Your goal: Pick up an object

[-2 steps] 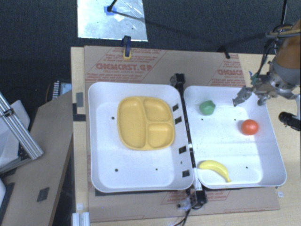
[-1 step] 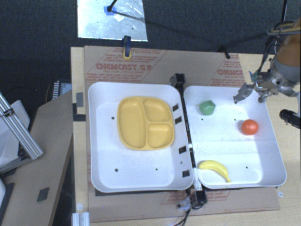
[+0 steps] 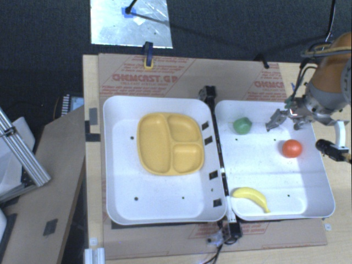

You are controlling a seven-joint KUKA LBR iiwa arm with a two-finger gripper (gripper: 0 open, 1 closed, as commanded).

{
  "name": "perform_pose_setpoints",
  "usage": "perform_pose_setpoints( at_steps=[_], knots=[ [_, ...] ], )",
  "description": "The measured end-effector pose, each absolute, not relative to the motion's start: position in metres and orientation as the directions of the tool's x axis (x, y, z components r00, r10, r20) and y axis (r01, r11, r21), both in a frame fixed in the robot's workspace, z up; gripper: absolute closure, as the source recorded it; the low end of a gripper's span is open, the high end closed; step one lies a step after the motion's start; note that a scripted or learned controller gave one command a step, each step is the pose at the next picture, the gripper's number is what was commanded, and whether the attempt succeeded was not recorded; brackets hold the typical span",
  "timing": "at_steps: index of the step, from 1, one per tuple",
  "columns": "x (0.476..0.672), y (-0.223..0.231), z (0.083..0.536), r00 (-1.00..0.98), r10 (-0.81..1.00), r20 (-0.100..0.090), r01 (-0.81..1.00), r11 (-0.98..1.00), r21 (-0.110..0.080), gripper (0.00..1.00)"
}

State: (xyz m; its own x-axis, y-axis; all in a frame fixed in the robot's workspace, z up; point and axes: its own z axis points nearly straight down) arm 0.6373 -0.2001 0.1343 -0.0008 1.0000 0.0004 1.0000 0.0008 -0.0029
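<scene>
The right bin (image 3: 313, 202) holds three things: a green ball-like object (image 3: 242, 125) near its back left, a red-orange tomato (image 3: 292, 148) toward the right side, and a yellow banana (image 3: 251, 197) near the front edge. My gripper (image 3: 286, 120) hangs over the bin's back right part, above and just left of the tomato and to the right of the green object. Its fingers (image 3: 273, 122) stand spread apart with nothing between them. The grey wrist and orange band rise behind it at the right edge.
The left bin (image 3: 118, 202) carries a yellow divided plate (image 3: 169, 143) in its middle. A black clamp strip (image 3: 215, 147) runs between the two bins. A cardboard sheet (image 3: 165, 73) lies under both bins, and a shiny metal plate (image 3: 131, 14) sits beyond it.
</scene>
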Motion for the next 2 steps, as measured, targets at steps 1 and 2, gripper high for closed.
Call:
perform_pose_setpoints(
  at_steps=[1, 2],
  knots=[
    [0.637, -0.199, 0.082, -0.003, 1.0, 0.0, 1.0, 0.003, -0.002, 0.0],
    [0.64, -0.2, 0.097, -0.005, 1.0, -0.002, 1.0, 0.005, 0.006, 1.0]
  ],
)
